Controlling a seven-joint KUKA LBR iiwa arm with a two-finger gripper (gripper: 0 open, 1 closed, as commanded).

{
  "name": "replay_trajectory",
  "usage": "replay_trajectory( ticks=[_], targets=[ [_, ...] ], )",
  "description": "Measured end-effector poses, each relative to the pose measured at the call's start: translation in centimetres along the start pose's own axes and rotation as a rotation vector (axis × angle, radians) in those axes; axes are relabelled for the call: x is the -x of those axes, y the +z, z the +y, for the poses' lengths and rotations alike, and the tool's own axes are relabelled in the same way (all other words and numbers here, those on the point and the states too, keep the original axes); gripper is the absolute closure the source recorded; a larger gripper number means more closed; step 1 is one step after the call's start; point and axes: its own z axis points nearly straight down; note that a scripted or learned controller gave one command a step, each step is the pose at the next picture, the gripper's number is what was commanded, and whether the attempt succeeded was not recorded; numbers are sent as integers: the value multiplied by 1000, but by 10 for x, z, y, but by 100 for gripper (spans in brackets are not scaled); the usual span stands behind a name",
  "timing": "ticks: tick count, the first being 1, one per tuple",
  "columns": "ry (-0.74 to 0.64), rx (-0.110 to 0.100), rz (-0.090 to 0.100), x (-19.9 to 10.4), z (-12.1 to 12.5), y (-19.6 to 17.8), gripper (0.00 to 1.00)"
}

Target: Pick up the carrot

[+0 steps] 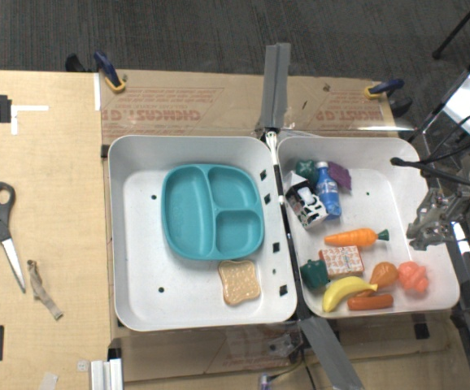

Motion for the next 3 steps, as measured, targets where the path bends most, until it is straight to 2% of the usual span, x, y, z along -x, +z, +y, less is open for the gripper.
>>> replay_trajectory(
  ticks=[1,2,3],
  targets=[
    [-1,0,0,0,0,0,0],
    [-60,1,0,12,37,159,0],
    [-104,0,-2,31,70,170,0]
  ],
)
